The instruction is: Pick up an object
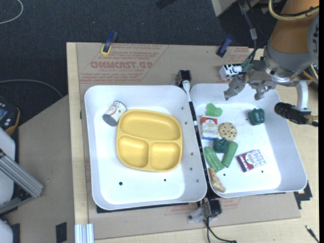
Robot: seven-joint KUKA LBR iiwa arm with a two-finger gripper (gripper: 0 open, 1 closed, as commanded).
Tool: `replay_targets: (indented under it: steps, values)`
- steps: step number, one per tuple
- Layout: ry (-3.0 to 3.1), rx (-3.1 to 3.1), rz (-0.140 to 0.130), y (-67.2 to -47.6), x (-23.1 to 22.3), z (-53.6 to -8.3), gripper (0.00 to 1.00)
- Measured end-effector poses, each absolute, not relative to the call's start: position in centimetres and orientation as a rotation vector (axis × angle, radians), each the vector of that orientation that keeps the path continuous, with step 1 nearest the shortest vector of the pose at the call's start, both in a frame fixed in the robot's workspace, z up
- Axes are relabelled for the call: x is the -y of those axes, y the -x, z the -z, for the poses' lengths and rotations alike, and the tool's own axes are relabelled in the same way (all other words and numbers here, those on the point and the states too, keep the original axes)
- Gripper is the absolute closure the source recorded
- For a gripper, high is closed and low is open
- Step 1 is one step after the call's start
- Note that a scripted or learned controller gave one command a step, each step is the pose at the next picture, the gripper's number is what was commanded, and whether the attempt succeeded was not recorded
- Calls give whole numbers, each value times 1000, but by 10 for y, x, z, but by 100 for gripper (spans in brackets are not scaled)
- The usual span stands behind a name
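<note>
In the left bin, a yellow divided tray took up the middle, with a small can lying touching its upper-left corner; bare floor ran along the bin's left side and the near edge. The right bin was crowded down its left side: a green toy, a small carton, a cookie, green vegetable pieces and a tan piece lay close together, several touching. A green pepper and a red packet lay apart, with open floor between and right of them. The tool hung over the far edge
</note>
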State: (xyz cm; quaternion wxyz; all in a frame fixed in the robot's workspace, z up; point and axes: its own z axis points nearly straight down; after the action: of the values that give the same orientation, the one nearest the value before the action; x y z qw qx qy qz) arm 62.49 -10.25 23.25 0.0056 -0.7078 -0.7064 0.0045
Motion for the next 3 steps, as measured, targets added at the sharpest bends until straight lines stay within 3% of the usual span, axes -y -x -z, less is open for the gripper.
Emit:
replay_targets:
  steps: [1,3]
  values:
    - [2221,2221,-1,-627,102,-240,0]
    - [2217,2216,-8,-613,92,-131,0]
